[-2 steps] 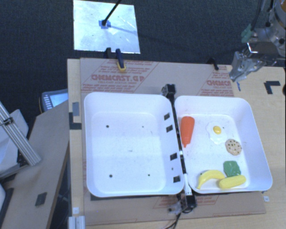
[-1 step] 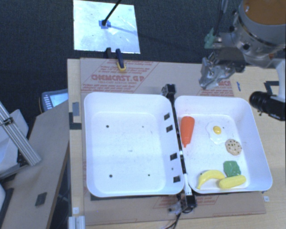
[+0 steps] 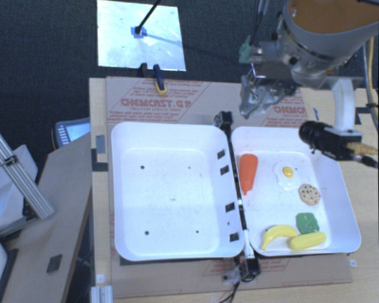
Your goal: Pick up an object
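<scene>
Overhead, slant view of bench.
Arm: grey, orange band [image 3: 328, 18] at top right; wrist held above the far edge of the right bin.
Gripper [image 3: 259, 105]: metal fingers hang over the cardboard sheet [image 3: 177, 100] just beyond the right bin's far rim; nothing between them; how wide they stand cannot be told from this angle.
Right bin [image 3: 349, 228]: holds all the objects.
Carrot [image 3: 247, 172]: orange, lengthwise near the bin's left wall.
Fried egg [image 3: 286, 175]: right of the carrot, apart from it.
Cookie [image 3: 308, 194]: just below the egg.
Green piece [image 3: 307, 222]: near front, touching the yellow items.
Banana [image 3: 276, 234]: front edge, beside a second yellow piece [image 3: 308, 240].
Left bin [image 3: 118, 195]: white, shallow, beside the right one.
</scene>
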